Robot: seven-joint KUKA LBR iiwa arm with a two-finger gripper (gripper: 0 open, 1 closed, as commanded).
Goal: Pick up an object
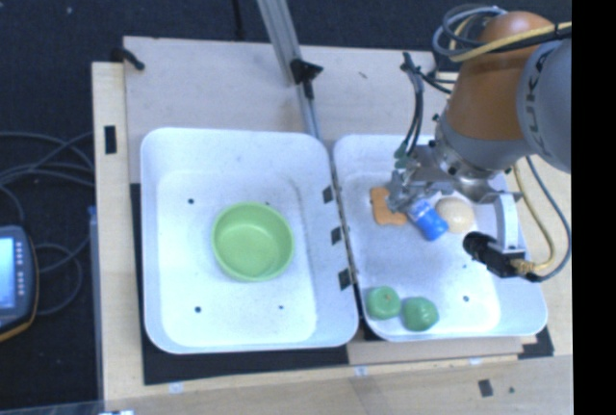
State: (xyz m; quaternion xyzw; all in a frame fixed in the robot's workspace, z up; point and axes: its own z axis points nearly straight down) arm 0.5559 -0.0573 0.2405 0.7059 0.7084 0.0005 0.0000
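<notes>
From the camera view, the arm is reaching in from the right and hanging its gripper (412, 194) low over the right bin (481, 312). Whether it is gripping anything I cannot tell. Just beneath it, a blue cylinder (429, 221) is lying between an orange piece (383, 208) and a cream ball (455, 212). Two green round objects (401, 308) are sitting near the bin's front edge. A green bowl (252, 241) is resting in the left bin (173, 163).
</notes>
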